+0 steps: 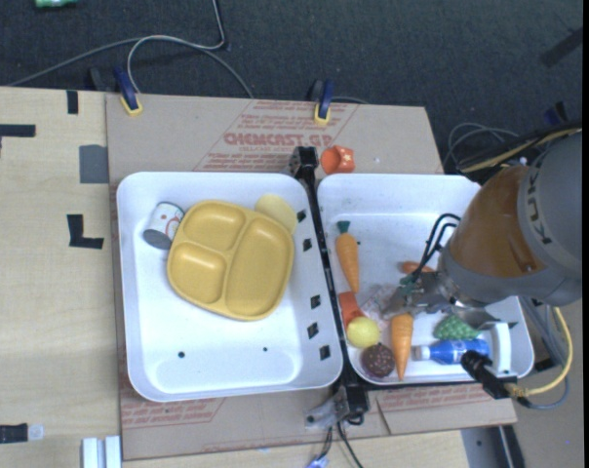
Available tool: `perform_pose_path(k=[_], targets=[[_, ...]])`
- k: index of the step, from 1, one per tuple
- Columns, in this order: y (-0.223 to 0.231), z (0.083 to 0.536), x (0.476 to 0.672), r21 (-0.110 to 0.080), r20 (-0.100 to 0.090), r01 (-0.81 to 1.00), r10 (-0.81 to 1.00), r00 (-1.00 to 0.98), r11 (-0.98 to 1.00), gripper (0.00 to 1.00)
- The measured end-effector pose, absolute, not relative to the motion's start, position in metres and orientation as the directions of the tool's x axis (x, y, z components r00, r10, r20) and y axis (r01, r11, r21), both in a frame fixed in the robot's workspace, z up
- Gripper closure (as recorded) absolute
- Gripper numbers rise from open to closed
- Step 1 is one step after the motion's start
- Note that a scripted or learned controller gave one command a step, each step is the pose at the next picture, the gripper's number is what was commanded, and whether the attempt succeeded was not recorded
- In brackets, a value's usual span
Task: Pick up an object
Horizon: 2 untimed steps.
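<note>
Arm's down in the right bin (490, 188), mid-reach, nothing visibly picked yet

End effector (418, 295) sits low among the clutter, btwn the upper carrot (347, 258) and the blue bottle (455, 352); can't tell how it's set or if it has anything. Likely targets are right there: second carrot (402, 342), yellow lemon (363, 333), dark round thing (378, 361). Next move prob needs a clean close, then a straight lift. Tight spot tho, w/ the bin divider (319, 252) near. Left bin (138, 291) w/ the yellow tray (231, 258) has more open floor.

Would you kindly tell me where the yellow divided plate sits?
The yellow divided plate lies in the left bin, toward its upper half, beside a small can.
</note>
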<state>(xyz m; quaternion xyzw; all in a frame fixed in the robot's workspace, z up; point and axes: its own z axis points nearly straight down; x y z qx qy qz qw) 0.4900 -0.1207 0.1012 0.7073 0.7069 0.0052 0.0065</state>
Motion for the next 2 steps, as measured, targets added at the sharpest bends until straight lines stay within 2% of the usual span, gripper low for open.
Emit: perform_pose_path(k=[1, 2], targets=[[-0.082, 0.186, 0.484, -0.001, 0.0, 1.0, 1.0, -0.002, 0.002, 1.0], [-0.019, 0.21, 0.536, 0.0, 0.0, 1.0, 1.0, -0.002, 0.002, 1.0]])
